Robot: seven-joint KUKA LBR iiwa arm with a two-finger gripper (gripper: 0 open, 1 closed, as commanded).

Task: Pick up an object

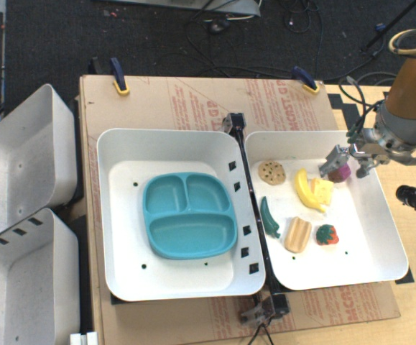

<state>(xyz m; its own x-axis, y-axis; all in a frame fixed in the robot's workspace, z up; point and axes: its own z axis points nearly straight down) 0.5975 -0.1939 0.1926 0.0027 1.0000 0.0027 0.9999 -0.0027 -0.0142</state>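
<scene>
The cardboard-topped desk [193, 103] carries 2 smooth white bins. The left bin [114, 214] holds a glossy teal plate [190, 214] with 3 compartments. The right bin [380, 257] holds a curved banana [307, 190], a tan roll [297, 234] and a round cookie [271, 172]. The metal pincer [350, 161] is clenched on a small purple object [340, 172].

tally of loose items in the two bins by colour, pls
Teal: 1, divided plate
Tan/brown: 2, cookie, bread roll
Yellow: 2, banana, yellow block
Green: 1, green pepper
Red and green: 1, strawberry
Purple: 1, purple item at the gripper
Total: 8
</scene>
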